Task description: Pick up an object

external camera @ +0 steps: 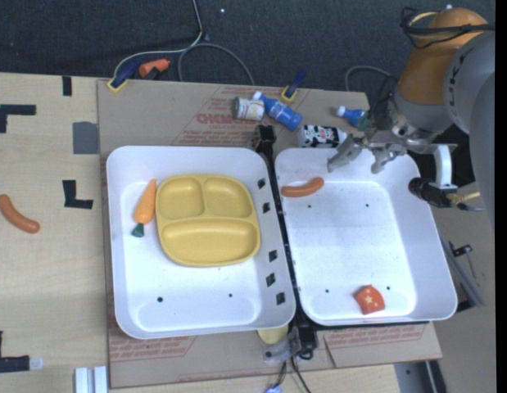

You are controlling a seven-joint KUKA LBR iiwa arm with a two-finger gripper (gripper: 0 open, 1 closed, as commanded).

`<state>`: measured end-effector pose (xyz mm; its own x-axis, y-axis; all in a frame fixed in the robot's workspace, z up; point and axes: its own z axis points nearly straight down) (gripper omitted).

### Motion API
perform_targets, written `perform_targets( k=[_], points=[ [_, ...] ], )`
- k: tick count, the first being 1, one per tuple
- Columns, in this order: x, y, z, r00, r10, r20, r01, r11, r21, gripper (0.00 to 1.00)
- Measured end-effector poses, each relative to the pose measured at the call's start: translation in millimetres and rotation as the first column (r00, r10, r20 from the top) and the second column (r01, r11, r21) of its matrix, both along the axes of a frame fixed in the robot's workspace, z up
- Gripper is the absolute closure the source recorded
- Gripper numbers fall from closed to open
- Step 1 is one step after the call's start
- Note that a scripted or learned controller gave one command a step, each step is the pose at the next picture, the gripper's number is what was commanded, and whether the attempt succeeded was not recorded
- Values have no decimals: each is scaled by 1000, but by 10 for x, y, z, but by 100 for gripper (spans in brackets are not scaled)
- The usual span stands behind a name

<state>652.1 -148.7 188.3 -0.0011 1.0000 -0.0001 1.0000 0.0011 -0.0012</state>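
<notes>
Red strawberry toy [368, 300] is lying nearest the camera, in the near right corner of the right bin [417, 244]. Taking the right bin as landmark: a sausage toy [303, 187] is resting at its far left corner, partly on the rim. The pincer [361, 157] is hovering over the bin's far edge, its two grey fingers [341, 155] spread apart, open wide, nothing between them. Grey arm with orange band [433, 60] is coming in from beyond the bin's far right corner. Left of the right bin, touching along the shared edge, the left bin [126, 244] is holding a yellow divided plate [208, 220] and a carrot toy [144, 204] just beside the plate's left side. Behind the right bin, on the cardboard, a blue-and-white bottle [269, 109] is lying on its side. Far left of both bins, a second sausage [18, 214] is lying on the counter [40, 285], well apart from everything.
</notes>
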Motion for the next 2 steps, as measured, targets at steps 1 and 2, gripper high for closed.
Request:
perform_targets(
  k=[1, 2],
  points=[
    [163, 122, -1091, 1000, 3, 2, -3, 1000, -2, 0],
    [42, 177, -1018, 1000, 0, 5, 0, 1000, -3, 0]
  ],
)
